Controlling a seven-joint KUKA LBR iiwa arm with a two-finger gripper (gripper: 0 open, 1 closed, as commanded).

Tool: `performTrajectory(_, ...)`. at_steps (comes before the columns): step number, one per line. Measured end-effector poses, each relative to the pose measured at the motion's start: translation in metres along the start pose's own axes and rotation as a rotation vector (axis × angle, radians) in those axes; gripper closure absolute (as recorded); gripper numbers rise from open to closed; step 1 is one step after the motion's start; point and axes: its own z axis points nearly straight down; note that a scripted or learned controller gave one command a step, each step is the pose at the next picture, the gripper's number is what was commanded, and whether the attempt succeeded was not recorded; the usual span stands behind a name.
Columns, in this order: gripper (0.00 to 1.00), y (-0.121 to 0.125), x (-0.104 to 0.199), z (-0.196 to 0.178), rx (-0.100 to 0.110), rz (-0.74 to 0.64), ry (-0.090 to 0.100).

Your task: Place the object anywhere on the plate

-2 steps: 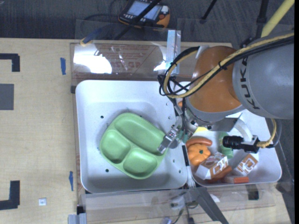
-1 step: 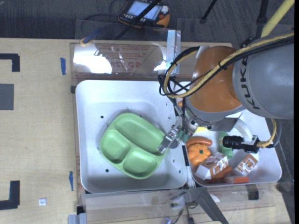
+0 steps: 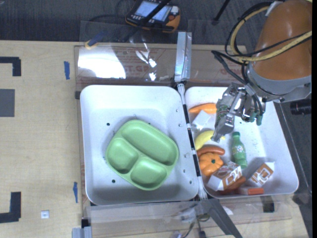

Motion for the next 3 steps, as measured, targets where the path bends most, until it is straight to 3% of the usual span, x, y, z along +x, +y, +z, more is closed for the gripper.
performTrajectory(1,1.0,0.001,-0.001,-0.011,-0.003,0.0,-0.006)
performTrajectory(2,1.0,0.002,-0.003,-0.021,-0.006,0.0,-0.013)
performTrajectory(3,1.0,-0.054,-0.02,0.089,0.001,0.122,0.003)
